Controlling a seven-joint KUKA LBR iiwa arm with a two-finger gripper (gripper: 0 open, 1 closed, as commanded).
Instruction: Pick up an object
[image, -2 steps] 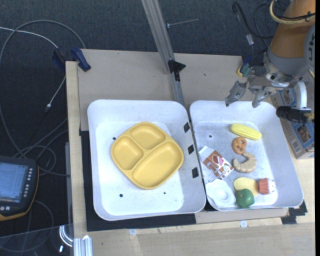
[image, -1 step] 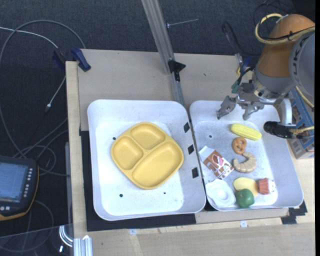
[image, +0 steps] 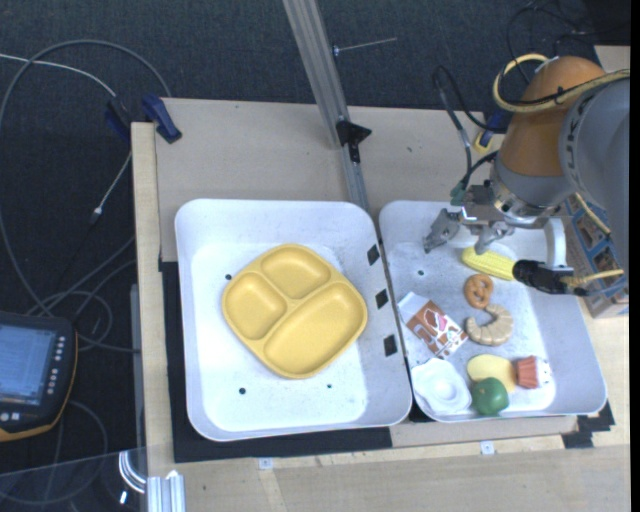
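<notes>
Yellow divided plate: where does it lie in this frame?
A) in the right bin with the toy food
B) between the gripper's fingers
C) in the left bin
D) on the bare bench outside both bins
C: the yellow divided plate lies flat inside the left bin, while the toy food, such as the corn cob, sits in the right bin.

- Bench (image: 250, 140): pale tan surface, extending left of and below the gripper (image: 462, 232).
- Left bin (image: 200, 300): shallow, white, lying on the bench well left of the gripper.
- Right bin (image: 570, 350): shallow, white, directly beneath the gripper, touching the left bin.
- Blue clamp (image: 160, 117): at the bench's far left corner, well away from the gripper.
- Metal post (image: 322, 70): slanting up from the bench, above-left of the gripper.
</notes>
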